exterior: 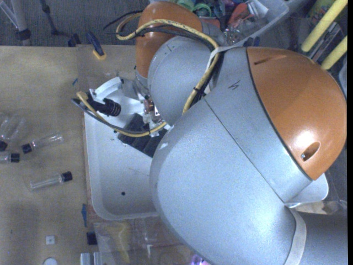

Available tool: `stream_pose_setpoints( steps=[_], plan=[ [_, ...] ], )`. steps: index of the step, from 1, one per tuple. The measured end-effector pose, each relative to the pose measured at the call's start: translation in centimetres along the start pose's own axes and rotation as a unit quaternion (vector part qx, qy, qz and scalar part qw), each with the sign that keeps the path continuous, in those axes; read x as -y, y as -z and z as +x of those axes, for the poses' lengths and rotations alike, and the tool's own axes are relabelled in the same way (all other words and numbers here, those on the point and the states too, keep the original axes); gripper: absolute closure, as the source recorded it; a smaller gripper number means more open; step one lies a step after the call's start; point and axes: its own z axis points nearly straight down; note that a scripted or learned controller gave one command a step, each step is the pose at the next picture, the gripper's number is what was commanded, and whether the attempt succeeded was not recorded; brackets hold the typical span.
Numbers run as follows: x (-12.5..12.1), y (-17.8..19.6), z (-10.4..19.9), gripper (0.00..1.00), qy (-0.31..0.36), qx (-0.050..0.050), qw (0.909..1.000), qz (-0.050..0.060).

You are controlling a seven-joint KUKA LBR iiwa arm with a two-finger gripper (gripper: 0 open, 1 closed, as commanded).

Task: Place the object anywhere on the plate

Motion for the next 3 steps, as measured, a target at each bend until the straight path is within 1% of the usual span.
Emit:
stream_pose_setpoints(
  steps=[1,2,3],
  plan=[
    [-0.2,0.2,2.1,1.00,0.156,0.001,0.9878,-0.001],
    [-0.1,5.6,1.9,1.00,0.246,0.002,0.9693,0.000],
    [-0.3,19.5,1.8,1.00,0.002,-0.001,1.0000,0.000]
  ],
)
